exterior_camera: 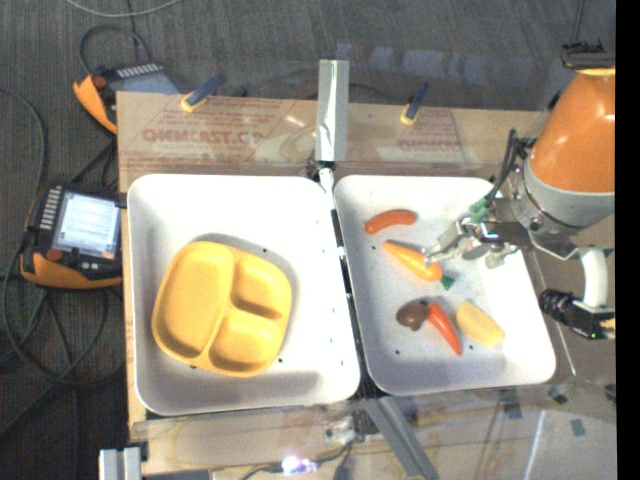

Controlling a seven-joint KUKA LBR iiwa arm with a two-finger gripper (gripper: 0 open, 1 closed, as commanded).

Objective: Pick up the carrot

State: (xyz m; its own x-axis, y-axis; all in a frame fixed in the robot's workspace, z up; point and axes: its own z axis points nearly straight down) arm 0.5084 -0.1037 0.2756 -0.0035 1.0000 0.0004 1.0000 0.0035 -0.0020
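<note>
Right bin (520, 363): carrot (412, 259) near centre, lying slantwise, green end toward 4 o'clock. Jaws (441, 255) at the carrot's 3 o'clock end, touching or just above it; how far they are parted cannot be told, nor any hold. Sausage (390, 220) at carrot's 11 o'clock. Brown piece (412, 315), red pepper (446, 328), yellow piece (480, 324) toward 6 o'clock. Left bin (150, 200): yellow divided tray (222, 306).
</note>
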